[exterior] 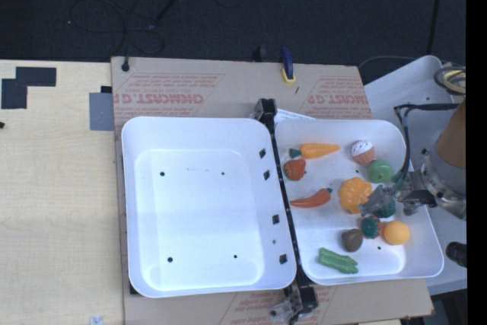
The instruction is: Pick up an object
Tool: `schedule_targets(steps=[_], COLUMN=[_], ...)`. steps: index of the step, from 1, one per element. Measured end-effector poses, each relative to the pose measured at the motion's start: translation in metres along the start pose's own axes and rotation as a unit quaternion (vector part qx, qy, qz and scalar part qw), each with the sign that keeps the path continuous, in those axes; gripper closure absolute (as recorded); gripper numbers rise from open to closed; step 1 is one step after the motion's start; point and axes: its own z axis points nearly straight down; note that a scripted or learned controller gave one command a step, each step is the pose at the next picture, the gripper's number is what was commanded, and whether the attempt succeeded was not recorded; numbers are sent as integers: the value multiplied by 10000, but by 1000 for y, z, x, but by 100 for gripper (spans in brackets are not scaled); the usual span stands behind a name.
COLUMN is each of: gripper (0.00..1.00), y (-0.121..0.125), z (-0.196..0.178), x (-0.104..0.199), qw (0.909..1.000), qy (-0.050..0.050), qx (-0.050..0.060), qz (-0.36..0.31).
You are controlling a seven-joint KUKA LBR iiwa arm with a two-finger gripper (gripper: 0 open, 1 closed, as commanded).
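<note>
You've got two shallow glossy white plastic bins on cardboard over a pale wood bench (53,186): the left bin (144,164) and the right bin (415,259) with the toy food. Biggest is the lumpy orange pumpkin (351,194), then the long orange carrot (319,151), curved red chilli (312,199), green pod (337,261), smooth orange ball (396,233). Your grey metal gripper (378,203) sits just right of the pumpkin; can't tell if it's gripping anything

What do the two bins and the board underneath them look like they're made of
The bins: left bin and right bin look like thin moulded white plastic, judging by smooth rounded rims and a slight sheen. The board looks like brown corrugated cardboard: matte, with red printed lettering.
</note>
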Motion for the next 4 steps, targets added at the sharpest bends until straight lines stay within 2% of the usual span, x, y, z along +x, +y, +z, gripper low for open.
schedule_targets(steps=[1, 2, 3, 4], gripper=[0, 0, 0, 0], y=[60, 117, 160, 159], z=[118, 116, 115, 115], x=[41, 70, 83, 65], qw=[10000, 10000, 10000, 10000], qy=[16, 13, -1, 6], qx=[17, 3, 8, 24], qz=[-20, -22, -17, -2])
